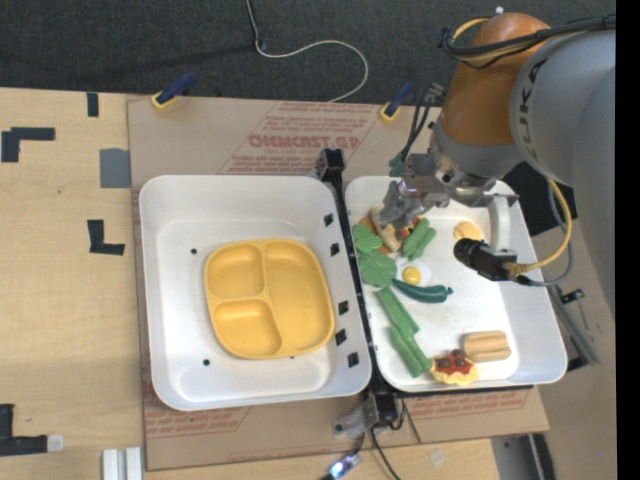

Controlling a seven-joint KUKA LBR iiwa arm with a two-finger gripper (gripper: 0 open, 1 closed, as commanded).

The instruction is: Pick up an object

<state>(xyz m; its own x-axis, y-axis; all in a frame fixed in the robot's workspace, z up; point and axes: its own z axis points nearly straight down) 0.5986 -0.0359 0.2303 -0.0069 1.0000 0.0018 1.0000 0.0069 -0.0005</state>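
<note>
gripper (397, 211) amid crowded toy food (400, 268)

Dark carpet (130, 23) fills the top of the frame, crossed by a thin white cable (300, 48). Below, a pale wooden benchtop (60, 298) carries a cardboard sheet (290, 143).

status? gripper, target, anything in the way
Gripper low over food pile at right bin's upper left; grasp unconfirmed. Toys crowded there, touching. Yellow tray in left bin, untouched.
</note>
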